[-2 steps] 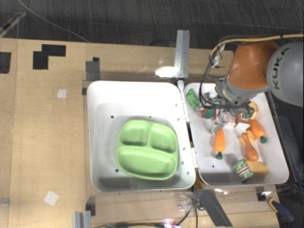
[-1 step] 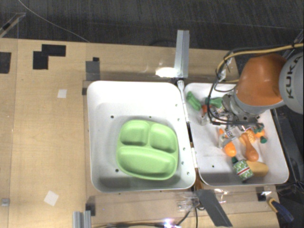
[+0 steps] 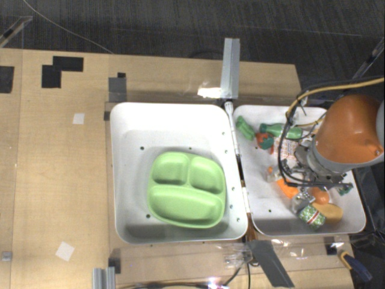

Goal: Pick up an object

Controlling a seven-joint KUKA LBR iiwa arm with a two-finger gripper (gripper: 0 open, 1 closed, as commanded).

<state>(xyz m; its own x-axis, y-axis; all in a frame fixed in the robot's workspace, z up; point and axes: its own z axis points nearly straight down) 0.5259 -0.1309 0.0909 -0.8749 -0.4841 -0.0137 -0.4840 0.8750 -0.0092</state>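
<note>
Arm (image 3: 352, 134) low over right bin (image 3: 258, 218), wrist hiding jaws; cannot tell their state. Small objects (image 3: 310, 212) clustered beneath and beside wrist; green bottle (image 3: 243, 127) apart at far corner. Advice: settle on single piece, avoid clutter. Can label blurred, unreadable. Left bin (image 3: 120, 161) holds green tray (image 3: 186, 188).

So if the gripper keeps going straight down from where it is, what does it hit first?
Probably the small pile of toys in the right bin, likely the orange piece. The arm's wrist hides the gripper, so depth is unclear.
</note>
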